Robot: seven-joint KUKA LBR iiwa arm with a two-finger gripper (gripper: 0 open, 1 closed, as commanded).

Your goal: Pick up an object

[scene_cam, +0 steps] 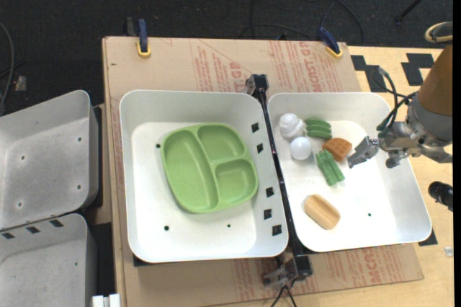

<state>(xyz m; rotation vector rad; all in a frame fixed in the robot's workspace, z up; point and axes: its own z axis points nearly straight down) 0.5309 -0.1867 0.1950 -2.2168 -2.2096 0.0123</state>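
Objects to pick: six small things lie in the right shallow white bin [403,223], all toward its left half.
White pieces: a white rounded bottle-like piece [290,125] at the top and a white ball [300,148] just below it, near the divider between the bins.
Green pieces: a dark green pod-shaped toy [318,129] just right of the white piece; a long green ridged vegetable toy [330,168] lies slanted below the ball.
Brown pieces: an orange-brown waffle-textured piece [337,148] sits between the two green toys; a tan bread-roll-shaped toy [321,212] lies apart, lower in the bin.
Pincer: the grey two-finger pincer [362,153] hangs over the right bin, just right of the waffle-textured piece, with nothing between its fingers; whether they are spread or closed, I cannot tell.
Left bin: the left shallow white bin [144,226] holds a light green plastic tray with three compartments [209,167], tilted slightly.
Bench: a cardboard-covered bench [209,60] carries both bins side by side.
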